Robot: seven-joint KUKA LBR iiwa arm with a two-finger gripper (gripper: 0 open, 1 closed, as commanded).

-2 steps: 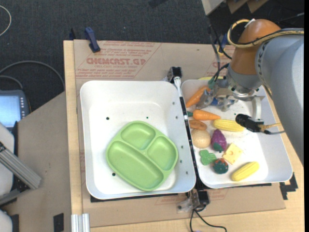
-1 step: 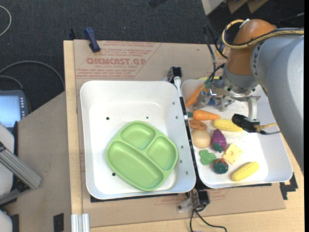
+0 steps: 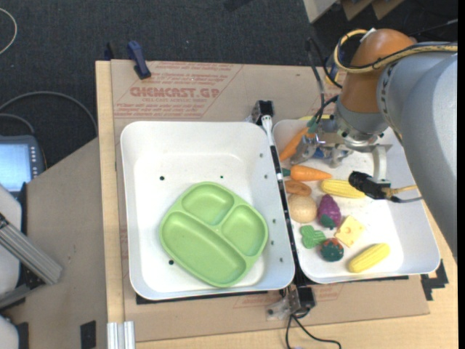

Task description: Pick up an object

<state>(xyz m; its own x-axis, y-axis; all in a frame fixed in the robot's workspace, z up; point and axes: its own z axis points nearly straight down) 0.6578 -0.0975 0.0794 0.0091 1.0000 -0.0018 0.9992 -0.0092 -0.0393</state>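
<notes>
The grey arm (image 3: 407, 86) reaches in from 3 o'clock and bends down over the far end of the right bin (image 3: 414, 246). The left bin (image 3: 145, 144) beside it carries a green divided plate (image 3: 211, 233), lying toward its 6 o'clock side. The gripper (image 3: 323, 150) hangs at the right bin's 12 o'clock end; whether the claw is spread or pressed together I cannot tell, and nothing shows pinched in it. The things to pick all lie in the right bin. An orange carrot (image 3: 311, 173) lies just below the claw at its 6 o'clock, and a second carrot (image 3: 290, 145) leans by the dividing wall at its 9 o'clock. A corn cob (image 3: 341, 188) lies mid-bin and another cob (image 3: 368, 257) at 5 o'clock. Crowded near the wall are a potato (image 3: 303, 209), a purple eggplant (image 3: 329, 209) and a cheese wedge (image 3: 350, 232).
</notes>
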